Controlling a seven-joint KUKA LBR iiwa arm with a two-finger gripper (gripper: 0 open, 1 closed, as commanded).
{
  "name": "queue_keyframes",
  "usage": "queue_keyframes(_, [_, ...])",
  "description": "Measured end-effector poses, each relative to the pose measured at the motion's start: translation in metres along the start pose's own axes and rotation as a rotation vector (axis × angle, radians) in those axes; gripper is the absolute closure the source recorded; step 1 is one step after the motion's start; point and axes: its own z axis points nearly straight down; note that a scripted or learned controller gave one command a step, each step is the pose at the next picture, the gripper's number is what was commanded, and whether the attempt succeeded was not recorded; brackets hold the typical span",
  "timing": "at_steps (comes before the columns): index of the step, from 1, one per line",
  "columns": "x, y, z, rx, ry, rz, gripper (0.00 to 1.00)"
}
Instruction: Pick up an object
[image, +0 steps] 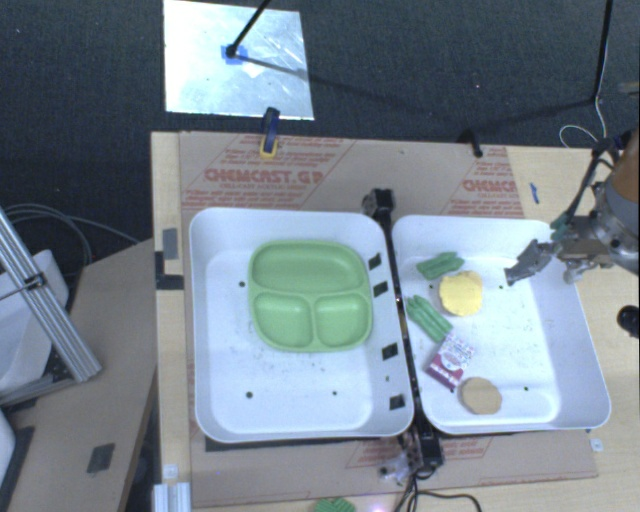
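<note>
In the right bin (570, 340) lie a yellow round piece (461, 294), a small green piece (439, 265) behind it, a longer green piece (429, 318) at its left, a red and white packet (452, 360) and a tan round cookie (481, 396) near the front. My gripper (524, 263) hangs over the bin's back right part, to the right of the yellow piece and apart from it. Nothing shows between its fingers.
The left bin (215, 330) holds a green divided plate (308, 295). Black clips (388, 290) line the ridge between the bins. A yellow-handled clamp (269, 134) sits at the board's back edge. A metal frame (45, 320) stands at the far left.
</note>
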Motion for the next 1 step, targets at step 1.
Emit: queue_keyframes(1, [0.0347,0.0369,0.0446,0.000,0.001,-0.005,0.00])
